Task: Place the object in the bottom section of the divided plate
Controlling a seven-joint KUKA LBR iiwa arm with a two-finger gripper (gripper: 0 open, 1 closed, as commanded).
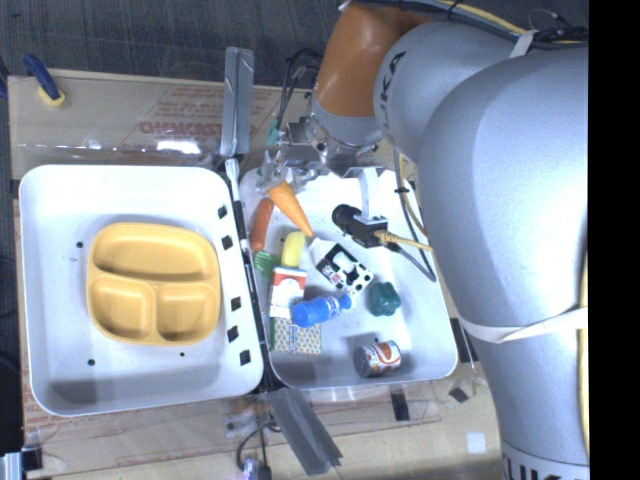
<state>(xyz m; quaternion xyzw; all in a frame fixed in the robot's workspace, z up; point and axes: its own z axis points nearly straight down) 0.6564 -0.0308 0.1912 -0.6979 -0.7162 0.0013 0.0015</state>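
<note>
The task is judged to be at its very start. The divided plate (150, 253), yellow and lying in the middle of the left bin (60, 208), is seen with nothing in any of its three sections, so no placement has been made.

The tool (285, 168) is found over the far left corner of the right bin (420, 338), close to the wall shared with the left bin. Whether it is open or closed cannot be told from this slant. An orange carrot (291, 208) lies just below it, its upper end right at the tool. It is taken to be the object meant, though a grip on it cannot be confirmed. A second, redder carrot (260, 226) rests along the shared wall just beside it.

A blue bottle (318, 310), a red and white box (287, 290), a green object (382, 298) and a can (378, 357) are spread toward the near edge.

A secure grasp, a lift over the wall and a release in the plate's bottom section are all left to do.
</note>
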